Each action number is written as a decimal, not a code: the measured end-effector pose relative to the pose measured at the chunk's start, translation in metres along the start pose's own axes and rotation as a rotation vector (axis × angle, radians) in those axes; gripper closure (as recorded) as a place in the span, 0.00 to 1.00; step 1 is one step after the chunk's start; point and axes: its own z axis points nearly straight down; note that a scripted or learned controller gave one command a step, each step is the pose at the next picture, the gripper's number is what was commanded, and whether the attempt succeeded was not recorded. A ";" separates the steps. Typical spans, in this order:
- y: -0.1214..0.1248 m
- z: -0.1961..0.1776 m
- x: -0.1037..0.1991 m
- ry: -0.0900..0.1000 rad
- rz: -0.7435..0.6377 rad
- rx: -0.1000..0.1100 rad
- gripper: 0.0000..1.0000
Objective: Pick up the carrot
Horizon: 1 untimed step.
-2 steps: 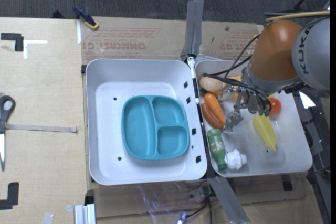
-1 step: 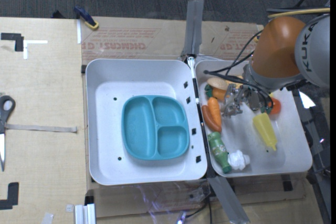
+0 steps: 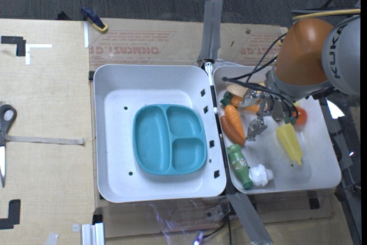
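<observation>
An orange carrot (image 3: 233, 120) with a green top lies in the right bin (image 3: 321, 178) near its left wall, resting against a reddish-brown item. My gripper (image 3: 257, 126) hangs just right of the carrot, its fingers pointing down over the bin floor. Nothing shows between them. The arm's orange band (image 3: 301, 51) covers the bin's back part.
The right bin also holds a green bottle with a white cap (image 3: 241, 166), a yellow corn-like item (image 3: 290, 143), a red item (image 3: 299, 116) and a bread-like piece (image 3: 236, 90). In the left bin (image 3: 109, 169) sits a teal divided plate (image 3: 171, 139). Scissors (image 3: 6, 123) lie at far left.
</observation>
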 end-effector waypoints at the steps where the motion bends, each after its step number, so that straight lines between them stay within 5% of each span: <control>1: 0.001 -0.011 -0.002 -0.006 -0.003 0.001 1.00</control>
